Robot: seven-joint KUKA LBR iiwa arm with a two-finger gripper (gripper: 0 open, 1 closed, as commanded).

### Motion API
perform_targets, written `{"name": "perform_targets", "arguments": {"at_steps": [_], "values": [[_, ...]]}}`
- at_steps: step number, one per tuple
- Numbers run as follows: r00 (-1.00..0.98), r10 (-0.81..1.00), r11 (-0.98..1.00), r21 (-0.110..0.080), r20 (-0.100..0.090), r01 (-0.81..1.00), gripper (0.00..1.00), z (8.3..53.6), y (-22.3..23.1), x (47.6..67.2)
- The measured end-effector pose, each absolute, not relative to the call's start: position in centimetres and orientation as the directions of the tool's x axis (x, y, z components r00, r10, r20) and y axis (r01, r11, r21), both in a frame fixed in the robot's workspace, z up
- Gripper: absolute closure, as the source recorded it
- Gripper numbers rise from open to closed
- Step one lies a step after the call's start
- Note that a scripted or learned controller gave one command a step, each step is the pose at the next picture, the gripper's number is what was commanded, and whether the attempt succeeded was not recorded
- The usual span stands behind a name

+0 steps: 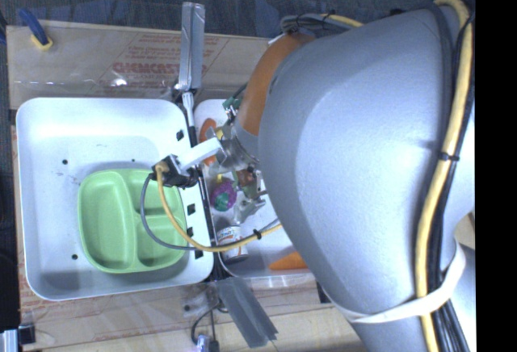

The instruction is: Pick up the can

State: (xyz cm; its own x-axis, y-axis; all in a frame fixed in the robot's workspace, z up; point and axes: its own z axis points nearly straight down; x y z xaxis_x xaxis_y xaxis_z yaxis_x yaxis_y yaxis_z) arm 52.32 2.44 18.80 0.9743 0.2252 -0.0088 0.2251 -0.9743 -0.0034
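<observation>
The grey arm with its orange band point(262, 92) reaches in from the right and covers most of the right bin point(242, 268). Its gripper point(239, 178) hangs low over that bin's left part, close to the divider between the bins. Right beside the gripper lies a small purple and green object point(224, 195). Below it, near the bin's front left corner, a small cylindrical thing with a red and white label point(228, 236) looks like the can, lying apart from the gripper. The arm hides much of this bin.
The left bin point(48, 132) holds a green divided tray point(121, 221). Yellow and black cables point(174, 221) loop from the wrist over the tray's right edge. An orange item point(288, 261) peeks out under the arm, and another point(208, 131) sits at the right bin's back.
</observation>
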Motion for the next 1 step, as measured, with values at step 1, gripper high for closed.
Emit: {"name": "perform_targets", "arguments": {"at_steps": [1], "values": [[0.979, 0.203, -0.979, -0.005, -0.010, 0.203, 0.00, 20.48, -10.42, 49.00]]}}
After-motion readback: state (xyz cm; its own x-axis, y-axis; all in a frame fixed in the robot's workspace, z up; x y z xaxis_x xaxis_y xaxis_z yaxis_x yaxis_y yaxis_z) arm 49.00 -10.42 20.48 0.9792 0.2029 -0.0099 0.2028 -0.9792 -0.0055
